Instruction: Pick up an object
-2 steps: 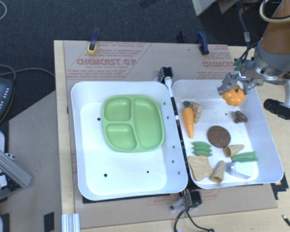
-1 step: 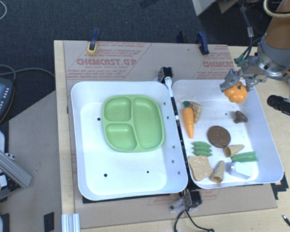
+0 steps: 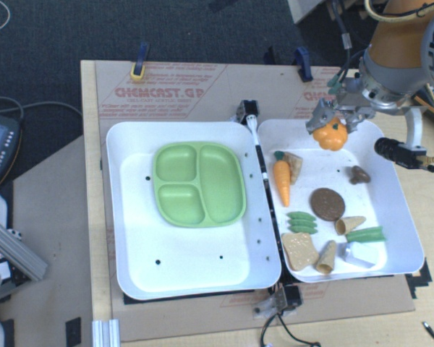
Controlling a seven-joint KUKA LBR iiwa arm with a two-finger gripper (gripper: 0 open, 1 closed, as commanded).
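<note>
1. Camera view, upper right of the frame: the gripper hangs over the far end of the right bin, its fingers pinching an orange toy fruit that looks lifted clear of the floor.
2. Risk, as I judge it: the fruit is round and sits low between the fingers, so a jolt could roll it out and drop it back among the food.
3. Count: two white bins; one green divided plate in the left bin; in the right bin one carrot, one brown disc, one bread slice, one green pea pod, several smaller pieces.
</note>
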